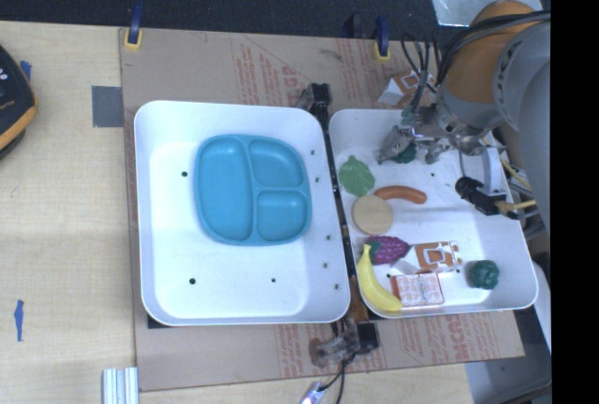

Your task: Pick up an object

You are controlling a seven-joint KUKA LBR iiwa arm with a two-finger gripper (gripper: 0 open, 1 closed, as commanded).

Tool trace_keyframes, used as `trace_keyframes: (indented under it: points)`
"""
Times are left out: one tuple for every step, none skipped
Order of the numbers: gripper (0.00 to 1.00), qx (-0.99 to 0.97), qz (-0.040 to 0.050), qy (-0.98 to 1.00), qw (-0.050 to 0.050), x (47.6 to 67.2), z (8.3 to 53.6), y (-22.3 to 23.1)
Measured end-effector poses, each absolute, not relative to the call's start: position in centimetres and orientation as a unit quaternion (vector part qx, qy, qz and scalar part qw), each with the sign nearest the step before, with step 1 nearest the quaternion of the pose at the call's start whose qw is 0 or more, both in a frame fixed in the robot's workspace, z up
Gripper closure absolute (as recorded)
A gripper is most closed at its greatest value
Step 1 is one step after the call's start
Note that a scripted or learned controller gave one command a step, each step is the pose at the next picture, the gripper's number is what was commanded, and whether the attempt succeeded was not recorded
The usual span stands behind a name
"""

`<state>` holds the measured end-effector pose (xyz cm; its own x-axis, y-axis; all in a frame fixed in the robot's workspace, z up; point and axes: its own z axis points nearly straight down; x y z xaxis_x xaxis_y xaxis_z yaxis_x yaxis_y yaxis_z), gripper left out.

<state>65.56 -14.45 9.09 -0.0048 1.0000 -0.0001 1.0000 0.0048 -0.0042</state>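
The gripper (pixel 401 146) hangs over the right bin (pixel 510 299); its grasp state is unreadable.

left bin (pixel 150 206): blue divided plate (pixel 253 188) | right bin (pixel 510 295): banana (pixel 374 288), sausage (pixel 401 194), green ball (pixel 484 274) | gripper (pixel 404 143) over far end

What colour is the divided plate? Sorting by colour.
Light blue; the divided plate shows best in the camera view.
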Motion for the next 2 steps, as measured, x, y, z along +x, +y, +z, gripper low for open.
trace_keyframes:
  points:
    - [0.0, -0.706, 0.0005, -0.708, 0.0, 65.6, 9.2, -16.4]
    - [0.0, -0.705, 0.0013, -0.709, 0.002, 65.6, 9.2, -13.8]
